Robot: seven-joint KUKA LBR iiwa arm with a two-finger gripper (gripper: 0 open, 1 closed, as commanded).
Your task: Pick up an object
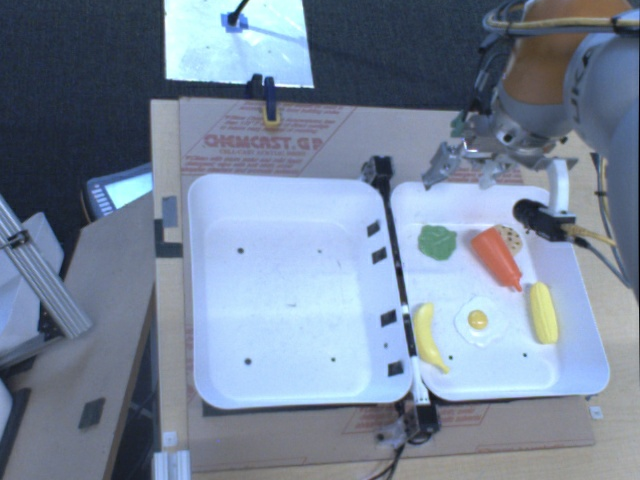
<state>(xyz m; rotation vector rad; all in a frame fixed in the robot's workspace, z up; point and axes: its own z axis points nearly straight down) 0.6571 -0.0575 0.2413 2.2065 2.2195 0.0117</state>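
The big grey arm [590, 58] reaches in over the back edge of the right bin [580, 368], and its gripper [465, 171] hangs there with its two fingers spread apart and nothing between them. Below it in that bin lie the toys: an orange carrot [497, 256], a green leaf [436, 242], a banana [429, 337], a yellow corn [543, 312], a fried egg [478, 321] and a little cookie [512, 236]. The leaf is the nearest one to the gripper, just below it.

Right bin [575, 373] holds carrot [496, 256], banana [428, 336], corn [543, 312], fried egg [479, 321] — gripper [466, 168] hangs above, fingers spread.
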